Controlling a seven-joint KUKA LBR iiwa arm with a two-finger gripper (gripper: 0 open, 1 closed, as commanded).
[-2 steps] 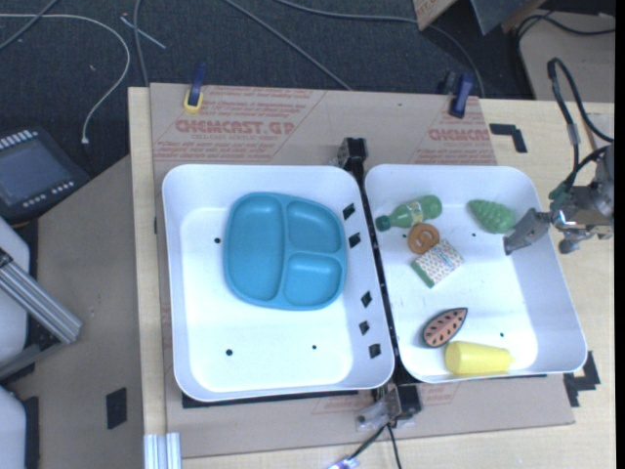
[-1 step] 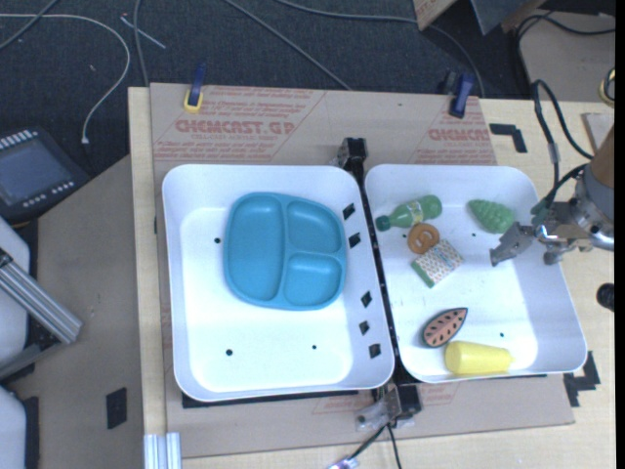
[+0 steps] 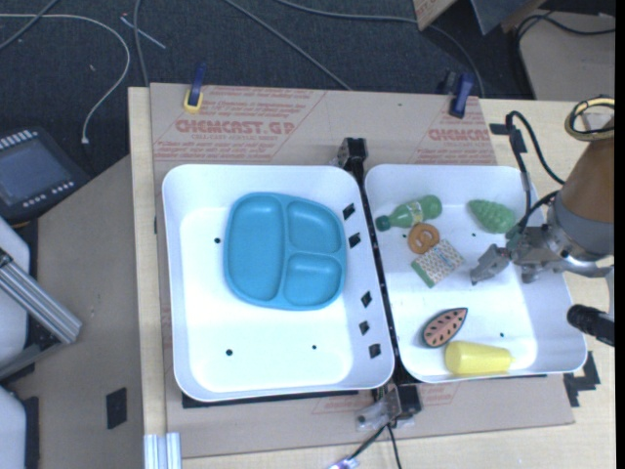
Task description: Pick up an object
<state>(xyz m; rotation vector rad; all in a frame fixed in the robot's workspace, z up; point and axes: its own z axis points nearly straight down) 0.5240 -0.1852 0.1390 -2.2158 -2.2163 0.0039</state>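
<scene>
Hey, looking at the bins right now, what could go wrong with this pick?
The gripper hangs over bare floor of the right bin, with no object under it, so closing here would likely grab nothing. The small orange ring touches the checkered packet and the green bottle lies close by, so a grab there might shove neighbours or catch two items.

The two shallow white bins (image 3: 195, 291) look like smooth plastic with a soft sheen. In the left one lies a light-blue divided plate (image 3: 285, 250), matt, smooth plastic. The right bin holds a glossy green plastic bottle (image 3: 410, 211), a yellow cylinder (image 3: 478, 358) of smooth, slightly shiny plastic, and a brown oval piece (image 3: 444, 326) with a dull surface. The worktop (image 3: 322, 115) is pale, matt board with red print. The gripper (image 3: 508, 258) looks like dull grey metal.
</scene>
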